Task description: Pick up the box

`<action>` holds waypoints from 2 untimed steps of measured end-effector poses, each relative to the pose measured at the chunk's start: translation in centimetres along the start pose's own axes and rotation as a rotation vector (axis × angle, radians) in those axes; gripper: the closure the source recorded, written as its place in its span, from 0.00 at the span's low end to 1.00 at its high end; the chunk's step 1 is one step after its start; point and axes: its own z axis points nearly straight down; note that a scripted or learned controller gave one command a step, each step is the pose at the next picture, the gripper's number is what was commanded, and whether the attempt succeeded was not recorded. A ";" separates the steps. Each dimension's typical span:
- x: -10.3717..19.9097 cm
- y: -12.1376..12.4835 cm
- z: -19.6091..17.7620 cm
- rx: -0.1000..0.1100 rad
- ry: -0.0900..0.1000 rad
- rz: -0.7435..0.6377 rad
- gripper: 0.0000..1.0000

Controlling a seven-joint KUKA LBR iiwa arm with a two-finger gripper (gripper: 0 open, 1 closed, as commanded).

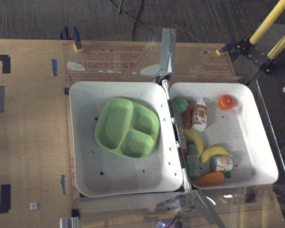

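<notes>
we saw the box (199, 115) upright near the right bin's (249, 127) left wall, a red item (187, 115) touching it, blurred. we couldn't tell the gripper's state.

Lab: clamped plywood bench (28, 127), cables (126, 1), white bins (85, 175).

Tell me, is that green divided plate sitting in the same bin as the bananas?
No. The green plate lies in the left bin, while the bananas lie in the right bin.
</notes>
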 end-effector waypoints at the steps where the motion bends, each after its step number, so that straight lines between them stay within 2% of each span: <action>1: -0.1 0.2 -1.2 -0.004 -0.009 -0.002 1.00; 2: -0.9 1.3 5.8 0.002 0.004 0.014 1.00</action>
